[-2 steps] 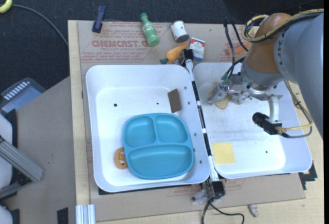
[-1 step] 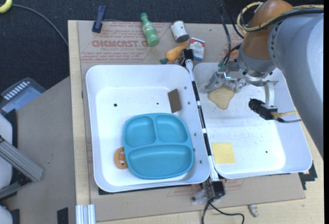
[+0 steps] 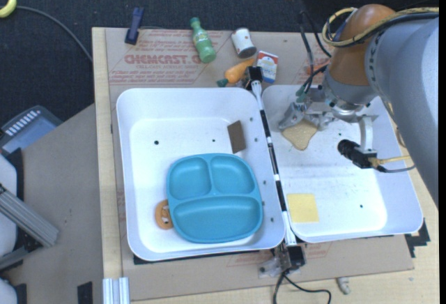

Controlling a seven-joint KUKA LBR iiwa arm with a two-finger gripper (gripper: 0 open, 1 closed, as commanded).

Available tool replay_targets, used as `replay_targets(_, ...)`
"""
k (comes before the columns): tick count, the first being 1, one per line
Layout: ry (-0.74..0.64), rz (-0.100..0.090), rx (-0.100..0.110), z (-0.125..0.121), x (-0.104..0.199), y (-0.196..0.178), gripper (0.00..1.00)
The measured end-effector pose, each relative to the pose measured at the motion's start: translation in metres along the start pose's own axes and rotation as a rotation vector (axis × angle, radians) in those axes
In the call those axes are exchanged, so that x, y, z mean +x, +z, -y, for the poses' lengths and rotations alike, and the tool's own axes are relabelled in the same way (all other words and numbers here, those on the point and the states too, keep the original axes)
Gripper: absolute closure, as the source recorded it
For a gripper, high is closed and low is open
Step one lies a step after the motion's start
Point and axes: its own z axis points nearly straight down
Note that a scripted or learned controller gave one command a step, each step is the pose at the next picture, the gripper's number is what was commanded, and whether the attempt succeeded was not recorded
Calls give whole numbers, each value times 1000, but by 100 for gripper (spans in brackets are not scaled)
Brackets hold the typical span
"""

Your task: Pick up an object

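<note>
Here the gripper (image 3: 301, 116) sits low in the right bin (image 3: 390, 215), touching the tan slice (image 3: 301, 135) just beneath; fingers' state I cannot tell.

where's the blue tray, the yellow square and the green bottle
blue tray (image 3: 214, 198), camera view, on the ridge between its compartments
yellow square (image 3: 303, 208), camera view, its flat middle
green bottle (image 3: 203, 42), camera view, its body below the neck

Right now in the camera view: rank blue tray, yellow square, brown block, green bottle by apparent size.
1. blue tray
2. yellow square
3. green bottle and brown block look about alike; the bottle lies farther from the camera, so unranked.
</note>
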Motion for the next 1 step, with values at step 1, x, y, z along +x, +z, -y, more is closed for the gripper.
replay_targets(1, 0, 0, 0, 1, -9, 0, 0)
